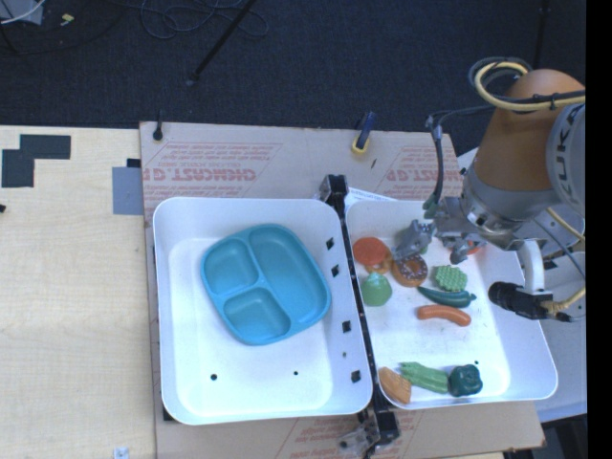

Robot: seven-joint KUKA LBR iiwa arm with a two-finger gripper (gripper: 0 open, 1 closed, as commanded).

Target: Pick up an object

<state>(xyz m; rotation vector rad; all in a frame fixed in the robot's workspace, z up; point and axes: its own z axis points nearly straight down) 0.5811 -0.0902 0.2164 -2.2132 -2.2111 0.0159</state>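
The right bin point(521, 352) holds several toy foods: an orange-red round piece point(371, 251), a brown doughnut point(411, 272), a green apple point(376, 291), a ridged green piece point(449, 277), a dark green pod point(446, 296) and an orange chili point(444, 315). My gripper point(437, 245) hangs over the bin's upper middle, just above the doughnut and the ridged green piece. It is open, with one finger point(413, 238) near the doughnut. Nothing sits between the fingers.
At the right bin's front edge lie an orange wedge point(393, 384), a green cucumber point(424, 376) and a dark green pepper point(466, 380). A blue divided plate point(265, 282) rests in the left bin point(182, 352). A black divider point(346, 285) separates the bins.
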